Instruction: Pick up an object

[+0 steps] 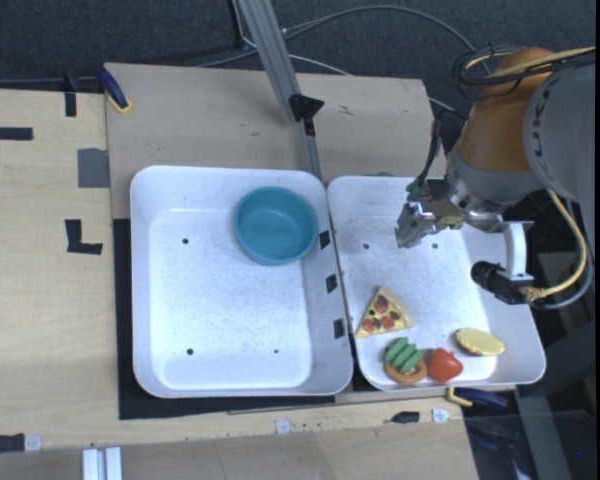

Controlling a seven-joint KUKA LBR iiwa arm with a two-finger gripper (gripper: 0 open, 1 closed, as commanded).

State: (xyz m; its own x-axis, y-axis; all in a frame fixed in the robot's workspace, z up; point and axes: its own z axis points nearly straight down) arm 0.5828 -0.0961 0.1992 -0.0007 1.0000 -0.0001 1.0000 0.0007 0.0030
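red-topped triangular pizza slice [383, 313]

Right bin [370, 258] centre open; toys crowd near edge: pizza slice [384, 313].

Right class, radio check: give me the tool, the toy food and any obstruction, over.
Tool above right bin, nothing seen in it. Pizza slice, green and orange toy, red toy, yellow toy lie near front edge. Blue bowl in left bin, clear of path.

One fixed overhead camera looks slantwise down on both bins [230, 183].
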